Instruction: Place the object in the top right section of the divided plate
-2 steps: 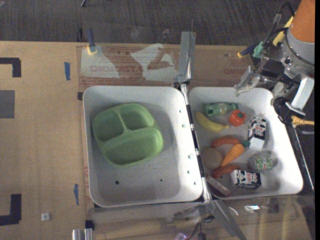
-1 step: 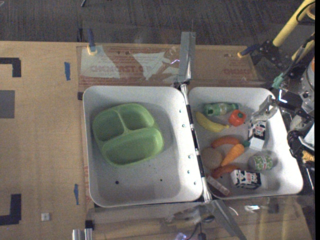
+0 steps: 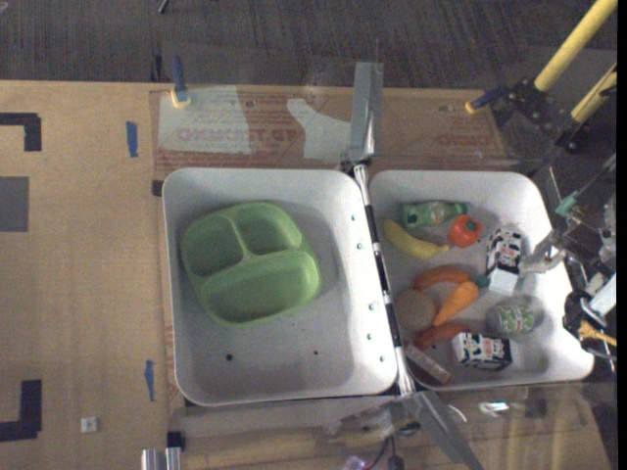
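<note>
Lying nearest the camera, right of the green divided plate [image 3: 253,262] and lower in the view, a small black-and-white carton [image 3: 482,351] sits in the right bin [image 3: 529,180] beside a dark red sausage [image 3: 438,334]. A little farther back and still right of the plate come a mottled grey-green ball [image 3: 514,316], a beige potato-like lump [image 3: 414,309], an orange carrot [image 3: 457,302] tilted upward, and an orange-red sausage [image 3: 441,277] touching the carrot's upper end. The plate itself rests in the left bin [image 3: 171,292], slightly turned, with its large section toward the camera and two small sections behind; its top right section [image 3: 276,225] shows plain green. Level with the plate's middle, far to its right, the gripper [image 3: 542,257] reaches in from the bin's edge, just beside a second black-and-white carton [image 3: 505,251]; I cannot tell whether it is spread or pressed together, nor whether it pinches anything. Which toy is the task's object is not clear; all of them lie in the right bin, apart from the plate. Beyond, right of the plate's far edge, lie a yellow banana [image 3: 413,241], a red tomato [image 3: 465,230] and, farthest, a green bottle [image 3: 431,211].
</note>
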Controlling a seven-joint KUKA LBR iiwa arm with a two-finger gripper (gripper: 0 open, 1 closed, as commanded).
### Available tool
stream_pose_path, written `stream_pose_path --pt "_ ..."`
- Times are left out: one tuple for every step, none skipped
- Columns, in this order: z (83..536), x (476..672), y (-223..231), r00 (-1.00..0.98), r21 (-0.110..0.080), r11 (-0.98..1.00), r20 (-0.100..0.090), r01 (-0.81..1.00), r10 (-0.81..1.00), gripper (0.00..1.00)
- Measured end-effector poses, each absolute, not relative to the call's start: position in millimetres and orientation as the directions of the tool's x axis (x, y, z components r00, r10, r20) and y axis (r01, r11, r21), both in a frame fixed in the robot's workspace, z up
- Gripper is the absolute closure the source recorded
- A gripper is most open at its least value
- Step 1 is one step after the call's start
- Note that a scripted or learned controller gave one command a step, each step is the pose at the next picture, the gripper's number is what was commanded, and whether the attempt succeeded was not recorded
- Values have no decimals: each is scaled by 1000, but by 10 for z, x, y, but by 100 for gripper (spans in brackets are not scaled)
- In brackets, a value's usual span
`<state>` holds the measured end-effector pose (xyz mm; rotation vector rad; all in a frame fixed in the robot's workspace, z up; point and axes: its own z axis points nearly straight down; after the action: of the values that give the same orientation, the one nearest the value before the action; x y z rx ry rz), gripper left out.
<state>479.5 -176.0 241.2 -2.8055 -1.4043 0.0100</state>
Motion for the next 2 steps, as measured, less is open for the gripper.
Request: stream_pose_path --pt "2414 4797 -1759 599 -6 -599 -3 801 801 0" --pt "3205 4812 -1853 549 -3 -549 -3 836 836 0"
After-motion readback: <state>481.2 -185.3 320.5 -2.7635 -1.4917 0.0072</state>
